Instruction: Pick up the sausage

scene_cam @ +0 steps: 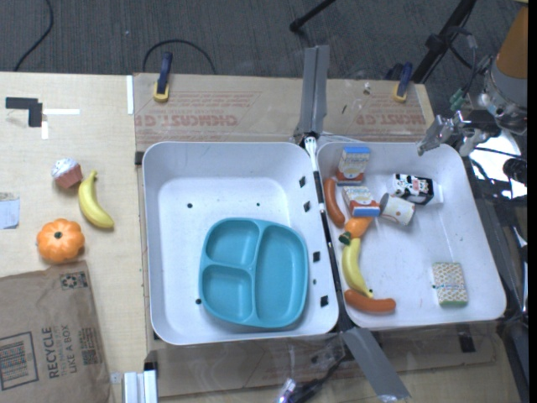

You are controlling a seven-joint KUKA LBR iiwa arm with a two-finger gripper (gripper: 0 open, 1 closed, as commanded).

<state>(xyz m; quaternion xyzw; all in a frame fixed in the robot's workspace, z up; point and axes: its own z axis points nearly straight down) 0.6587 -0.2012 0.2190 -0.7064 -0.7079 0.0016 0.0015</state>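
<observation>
The gripper point(440, 133) hangs open and empty above the right bin's point(478, 225) far rim; approach stage, next descending onto the sausage point(369, 304)

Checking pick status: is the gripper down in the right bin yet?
No, the gripper hangs above the right bin's far rim.

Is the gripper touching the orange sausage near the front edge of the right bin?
Apart. The camera view shows the gripper above the right white bin's far rim, with bare bin floor between it and the orange sausage.
</observation>
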